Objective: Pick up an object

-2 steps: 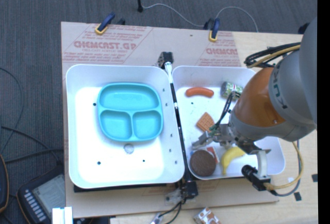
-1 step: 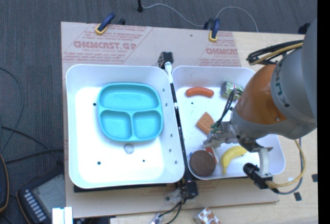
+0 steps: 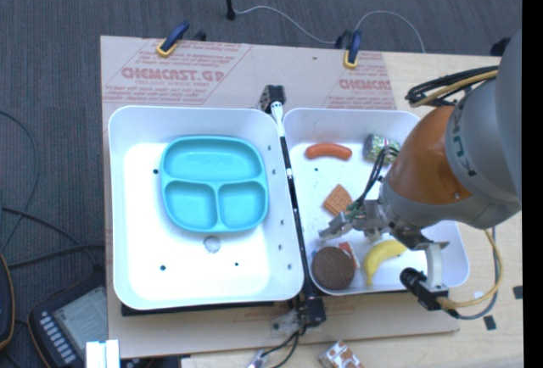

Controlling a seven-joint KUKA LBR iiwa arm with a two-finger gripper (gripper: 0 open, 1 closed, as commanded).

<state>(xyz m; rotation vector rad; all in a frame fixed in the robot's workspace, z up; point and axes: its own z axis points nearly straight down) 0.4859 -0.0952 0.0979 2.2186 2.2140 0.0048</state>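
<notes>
While the gripper [image 3: 339,226] hangs low near the front edge of the right bin [image 3: 454,269], I cannot tell how it is set. It sits between a waffle piece [image 3: 337,199] and a brown cookie [image 3: 333,268], probably nearer the cookie; descending off-centre, it could nudge either aside. The cookie is round, dark and flat, lying by the bin's front-left corner.

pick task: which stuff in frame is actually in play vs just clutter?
In play, all in the right bin:
tool
hot dog
waffle
brown cookie
banana
green packet

Clutter:
blue divided plate in the left bin
clamps on the board's far edge
cables
</notes>
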